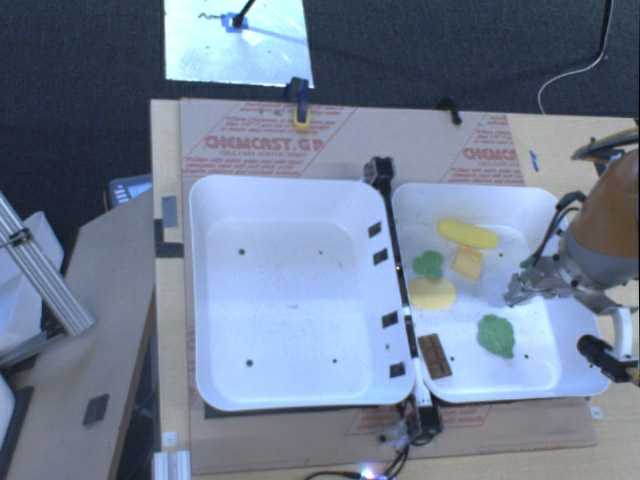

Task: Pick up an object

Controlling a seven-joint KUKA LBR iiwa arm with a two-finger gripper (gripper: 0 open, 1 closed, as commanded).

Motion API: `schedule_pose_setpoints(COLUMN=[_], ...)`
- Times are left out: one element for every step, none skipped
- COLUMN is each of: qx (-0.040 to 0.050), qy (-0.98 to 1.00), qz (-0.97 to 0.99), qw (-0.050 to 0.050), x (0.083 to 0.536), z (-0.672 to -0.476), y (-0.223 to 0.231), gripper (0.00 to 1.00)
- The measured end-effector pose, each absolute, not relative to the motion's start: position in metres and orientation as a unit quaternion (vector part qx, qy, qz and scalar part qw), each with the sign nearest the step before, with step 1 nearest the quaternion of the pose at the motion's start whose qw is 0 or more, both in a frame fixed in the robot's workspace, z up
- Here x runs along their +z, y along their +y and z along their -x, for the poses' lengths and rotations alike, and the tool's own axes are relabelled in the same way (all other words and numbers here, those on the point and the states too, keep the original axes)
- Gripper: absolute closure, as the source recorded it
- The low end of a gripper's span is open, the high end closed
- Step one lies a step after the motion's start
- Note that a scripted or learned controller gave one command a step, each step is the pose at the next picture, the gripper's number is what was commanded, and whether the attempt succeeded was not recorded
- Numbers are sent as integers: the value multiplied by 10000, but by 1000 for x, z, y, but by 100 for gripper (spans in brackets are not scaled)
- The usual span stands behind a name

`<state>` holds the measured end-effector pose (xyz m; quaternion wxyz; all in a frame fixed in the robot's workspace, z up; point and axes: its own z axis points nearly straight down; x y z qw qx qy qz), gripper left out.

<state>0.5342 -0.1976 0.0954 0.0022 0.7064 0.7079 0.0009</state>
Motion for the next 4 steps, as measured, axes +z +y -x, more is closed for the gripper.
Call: schedule_pose_setpoints(qx=[12,40,-14,30], qy=[7094,7121,7059,7103], qz=[-7048,-7021,-7083,-7039], qw=[10,26,-12,30], x=[171,220,194,253], z=[-536,-582,-522,-573], y=[-116,-26,-72,-23], gripper=[100,100,100,100])
